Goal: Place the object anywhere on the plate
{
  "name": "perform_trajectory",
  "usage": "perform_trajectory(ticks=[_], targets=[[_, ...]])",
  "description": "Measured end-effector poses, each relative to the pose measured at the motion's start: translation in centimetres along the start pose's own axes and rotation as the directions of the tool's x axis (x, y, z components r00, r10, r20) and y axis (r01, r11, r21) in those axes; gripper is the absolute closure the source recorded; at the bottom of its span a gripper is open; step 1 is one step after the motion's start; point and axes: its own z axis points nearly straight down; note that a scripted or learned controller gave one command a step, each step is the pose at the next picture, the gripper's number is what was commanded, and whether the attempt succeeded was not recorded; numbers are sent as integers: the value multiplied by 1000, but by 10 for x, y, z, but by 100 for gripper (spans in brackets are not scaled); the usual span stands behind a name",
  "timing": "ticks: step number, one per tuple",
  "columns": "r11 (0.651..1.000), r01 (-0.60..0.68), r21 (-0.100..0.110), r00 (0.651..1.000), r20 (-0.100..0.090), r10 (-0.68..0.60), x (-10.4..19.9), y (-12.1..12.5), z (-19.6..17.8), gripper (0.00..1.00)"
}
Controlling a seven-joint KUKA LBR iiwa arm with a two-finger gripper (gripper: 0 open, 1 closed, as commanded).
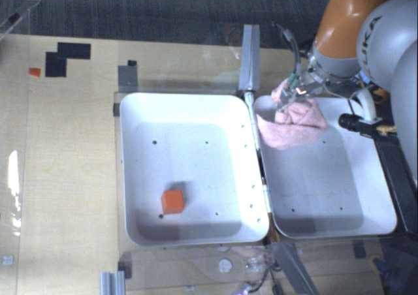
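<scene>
Pale wood bench [65, 176] under your camera carries two white bins side by side. Your gripper [292, 91] hangs over the far left corner of the right bin [339, 209], fingers pinched on a pink cloth [294, 124] that droops from them, its lower folds spreading just below and left of the gripper toward the divider between the bins. Well off to the gripper's lower left, an orange block [173, 201] sits on the floor of the left bin [189, 124] (near its front wall). You see the arm's orange band [346, 13] just above and right of the gripper.
</scene>
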Motion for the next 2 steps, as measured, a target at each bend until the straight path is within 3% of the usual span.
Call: perform_trajectory(ticks=[1, 2], targets=[[1000, 9, -2, 1000, 1, -9, 1, 3, -40, 100], [916, 400, -1, 916, -2, -400, 60, 12, -36, 100]])
